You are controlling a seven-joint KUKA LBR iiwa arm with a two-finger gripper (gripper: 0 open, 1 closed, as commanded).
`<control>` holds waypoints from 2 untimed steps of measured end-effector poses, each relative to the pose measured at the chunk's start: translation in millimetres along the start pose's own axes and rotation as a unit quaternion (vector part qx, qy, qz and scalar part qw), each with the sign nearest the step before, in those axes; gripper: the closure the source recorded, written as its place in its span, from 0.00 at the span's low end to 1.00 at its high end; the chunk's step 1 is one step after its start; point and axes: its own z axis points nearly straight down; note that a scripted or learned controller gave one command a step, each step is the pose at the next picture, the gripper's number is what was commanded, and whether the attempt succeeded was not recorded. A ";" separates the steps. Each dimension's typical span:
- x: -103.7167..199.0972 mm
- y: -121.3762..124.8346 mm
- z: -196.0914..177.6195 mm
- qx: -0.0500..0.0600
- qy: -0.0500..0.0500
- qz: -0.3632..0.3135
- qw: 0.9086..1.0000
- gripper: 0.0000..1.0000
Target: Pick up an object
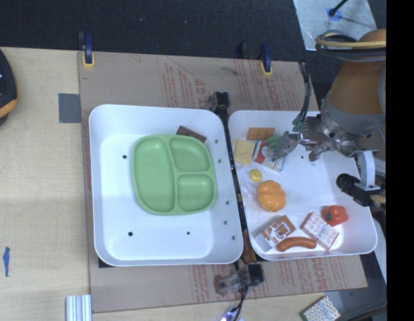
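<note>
The grey arm with its orange band [354, 79] reaches in over the upper part of the right-hand shallow white bin [367, 246]. Its two-finger gripper [285, 146] hangs low above that bin's upper middle; whether it is open or closed cannot be told, since the tip blurs into the items under it.

Directly at the gripper tip lies a small red-and-white packet [265, 156], with a bit of green item [271, 140] beside it; contact between them and the gripper cannot be judged. Just to the left of the tip sits a pale yellow block [243, 151], and just above and to the left lies a flat orange cracker-like piece [260, 133]. Below and to the left of the tip is a small yellow round piece [255, 175], and below the tip a round orange pumpkin-shaped toy [271, 195]. Well below the gripper, near the bin's lower edge, lie a brown-and-white box [279, 230], a reddish-brown sausage [296, 244] and a red-and-white patterned box [321, 230]. Below and to the right of the gripper rests a red pepper-shaped toy [336, 213].

Well to the left of the gripper, in the left-hand shallow white bin [113, 239], lies a light green three-compartment plastic plate [173, 174], with a dark brown flat piece [191, 134] showing at its upper edge.
</note>
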 end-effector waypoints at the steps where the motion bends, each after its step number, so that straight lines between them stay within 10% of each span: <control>1: 15.7 83.7 83.0 -0.004 -0.002 -0.002 1.000 0.00; 2: 3.7 13.7 94.2 -0.004 -0.003 0.001 1.000 0.00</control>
